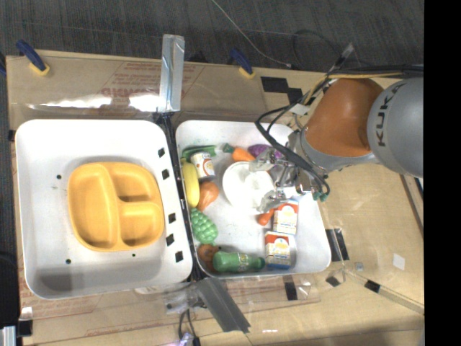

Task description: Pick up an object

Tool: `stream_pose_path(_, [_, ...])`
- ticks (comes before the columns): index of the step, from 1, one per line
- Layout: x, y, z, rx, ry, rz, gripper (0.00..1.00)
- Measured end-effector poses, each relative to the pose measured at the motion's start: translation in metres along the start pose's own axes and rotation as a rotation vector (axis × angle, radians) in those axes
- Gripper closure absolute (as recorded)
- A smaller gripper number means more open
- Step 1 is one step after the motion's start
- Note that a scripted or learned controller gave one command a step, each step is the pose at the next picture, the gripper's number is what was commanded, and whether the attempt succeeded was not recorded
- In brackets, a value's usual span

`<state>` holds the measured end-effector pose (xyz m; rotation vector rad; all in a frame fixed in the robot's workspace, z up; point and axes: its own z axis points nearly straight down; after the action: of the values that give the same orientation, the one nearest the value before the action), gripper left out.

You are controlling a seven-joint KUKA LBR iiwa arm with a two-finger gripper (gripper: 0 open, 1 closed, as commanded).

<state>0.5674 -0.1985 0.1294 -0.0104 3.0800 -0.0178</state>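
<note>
My gripper (271, 184) hangs low over the middle of the right bin (317, 247), reaching in from the right. Its metal fingers stand beside a white bowl (239, 182) and just above a small orange carrot (267, 215). Around it lie a banana (191, 184), an orange fruit (208, 194), green grapes (203, 226), a green bottle (236, 262), two orange-and-white cartons (281, 236), a purple piece (259, 151) and a small can (204, 164). I see nothing clearly between the fingers.
The left bin (43, 150) holds a yellow divided tray (115, 204). Cables loop from the wrist over the right bin's far edge. Brown cardboard surrounds both bins, with blue clamps at the back.
</note>
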Motion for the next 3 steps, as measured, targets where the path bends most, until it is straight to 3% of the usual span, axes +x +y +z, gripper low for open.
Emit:
stream_pose_path(1, [0.011,-0.002,0.004,0.002,-0.024,0.100,0.00])
stream_pose_path(2, [0.032,-0.007,0.002,0.009,-0.028,0.168,0.00])
stream_pose_path(3, [0.064,0.022,0.000,0.019,-0.039,0.304,0.00])
